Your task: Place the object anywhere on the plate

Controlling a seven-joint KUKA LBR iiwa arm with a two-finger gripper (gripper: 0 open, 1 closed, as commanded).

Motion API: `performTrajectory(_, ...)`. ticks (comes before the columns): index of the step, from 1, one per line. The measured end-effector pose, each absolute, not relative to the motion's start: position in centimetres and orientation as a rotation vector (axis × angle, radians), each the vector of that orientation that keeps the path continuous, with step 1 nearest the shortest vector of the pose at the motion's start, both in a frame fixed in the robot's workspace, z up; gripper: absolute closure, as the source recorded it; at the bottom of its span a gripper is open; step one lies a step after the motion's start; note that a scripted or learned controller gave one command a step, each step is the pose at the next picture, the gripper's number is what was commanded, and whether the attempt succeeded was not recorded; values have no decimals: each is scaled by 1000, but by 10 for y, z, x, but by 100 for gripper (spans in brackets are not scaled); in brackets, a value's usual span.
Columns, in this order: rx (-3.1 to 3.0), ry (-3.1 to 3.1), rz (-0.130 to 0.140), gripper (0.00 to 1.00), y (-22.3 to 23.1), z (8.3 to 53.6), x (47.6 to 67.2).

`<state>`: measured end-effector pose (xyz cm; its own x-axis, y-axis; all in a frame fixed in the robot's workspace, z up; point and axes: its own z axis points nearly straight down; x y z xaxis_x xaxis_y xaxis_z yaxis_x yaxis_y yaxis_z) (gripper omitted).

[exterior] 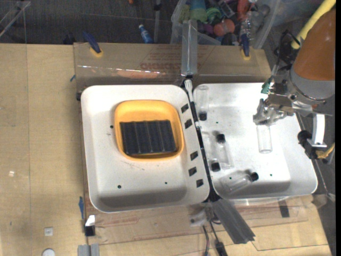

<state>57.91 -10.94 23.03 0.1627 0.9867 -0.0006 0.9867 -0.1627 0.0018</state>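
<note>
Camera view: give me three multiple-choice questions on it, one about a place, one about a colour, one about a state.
1. The plate sits:
A in the left bin
B on the floor
C on a shelf

2. The ridged block is:
A white
B black
C green

3. The ridged block:
A lies flat on the plate
B stands on edge
C lies in pieces

Answers:
1 A, the left bin's white floor surrounds the plate.
2 B, its ribs look black against the yellow.
3 A, it lies whole and flat inside the rim.
</note>
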Motion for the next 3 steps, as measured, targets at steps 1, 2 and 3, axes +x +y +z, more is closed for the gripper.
performTrajectory(1, 2355, 2078, -1, 100, -112, 198, 645)
performTrajectory(2, 2264, 2173, 0, 100, -99, 210, 667)
performTrajectory(3, 1985, 2430, 3, 100, -83, 221, 668)
